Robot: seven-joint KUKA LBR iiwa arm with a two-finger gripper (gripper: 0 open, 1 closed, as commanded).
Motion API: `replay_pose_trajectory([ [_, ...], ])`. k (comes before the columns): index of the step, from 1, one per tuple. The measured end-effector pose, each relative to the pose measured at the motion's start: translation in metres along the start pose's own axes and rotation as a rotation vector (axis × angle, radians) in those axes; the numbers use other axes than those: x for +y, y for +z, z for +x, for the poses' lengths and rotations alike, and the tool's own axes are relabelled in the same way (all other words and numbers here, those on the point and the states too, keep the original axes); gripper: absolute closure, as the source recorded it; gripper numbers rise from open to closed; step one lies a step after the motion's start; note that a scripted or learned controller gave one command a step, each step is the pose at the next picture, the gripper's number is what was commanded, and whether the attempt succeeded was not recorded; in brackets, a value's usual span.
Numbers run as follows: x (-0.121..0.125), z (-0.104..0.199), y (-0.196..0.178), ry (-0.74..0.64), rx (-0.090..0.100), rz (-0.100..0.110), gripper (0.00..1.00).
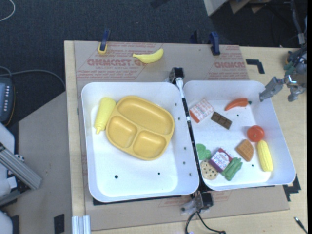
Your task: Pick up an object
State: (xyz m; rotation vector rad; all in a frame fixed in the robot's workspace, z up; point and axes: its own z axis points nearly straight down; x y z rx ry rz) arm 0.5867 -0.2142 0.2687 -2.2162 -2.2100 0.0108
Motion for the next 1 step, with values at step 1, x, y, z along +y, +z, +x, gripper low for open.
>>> replay_pose_trajectory([
  [1,0.0022,0.0005,-0.0074,-0.003,-0.003,-0.013,0.0],
])
